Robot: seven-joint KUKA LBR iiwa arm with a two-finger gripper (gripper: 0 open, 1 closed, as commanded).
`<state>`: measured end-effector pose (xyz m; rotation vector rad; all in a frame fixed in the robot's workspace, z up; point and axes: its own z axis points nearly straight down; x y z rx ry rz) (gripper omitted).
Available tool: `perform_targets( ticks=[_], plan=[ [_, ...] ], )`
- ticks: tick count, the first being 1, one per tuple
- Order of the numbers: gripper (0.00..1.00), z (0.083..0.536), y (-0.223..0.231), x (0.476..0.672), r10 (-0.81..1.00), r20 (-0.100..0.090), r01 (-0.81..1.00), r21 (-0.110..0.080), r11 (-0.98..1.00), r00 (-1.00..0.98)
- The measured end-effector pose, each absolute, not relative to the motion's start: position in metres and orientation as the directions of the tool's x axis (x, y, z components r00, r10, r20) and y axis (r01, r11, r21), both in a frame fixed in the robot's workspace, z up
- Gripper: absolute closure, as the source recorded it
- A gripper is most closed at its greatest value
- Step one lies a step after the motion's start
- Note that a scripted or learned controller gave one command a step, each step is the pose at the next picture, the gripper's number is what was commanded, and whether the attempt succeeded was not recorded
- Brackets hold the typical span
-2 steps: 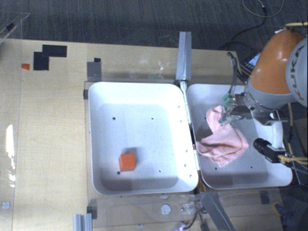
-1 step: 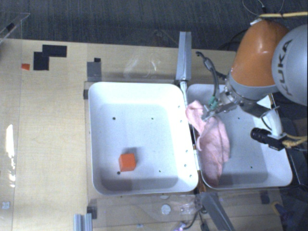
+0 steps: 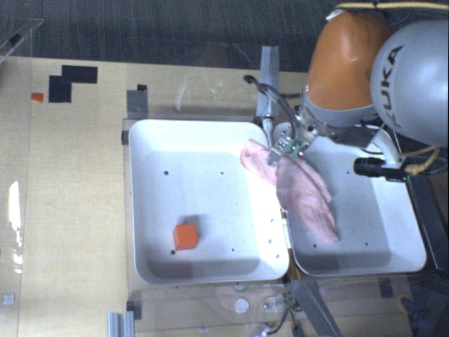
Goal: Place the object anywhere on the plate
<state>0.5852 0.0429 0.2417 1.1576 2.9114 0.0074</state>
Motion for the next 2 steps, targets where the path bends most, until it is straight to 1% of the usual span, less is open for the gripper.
perform_targets(
  ticks=[1, 2],
  plan=[
    [1.00, 0.236, 0.101, 0.606, 0.346, -0.008, 0.346, 0.006, 0.938, -0.938],
    [1.00, 0.231, 0.151, 0.623, -0.001, -0.011, -0.001, 0.005, 1.000, -1.000]
  ],
)
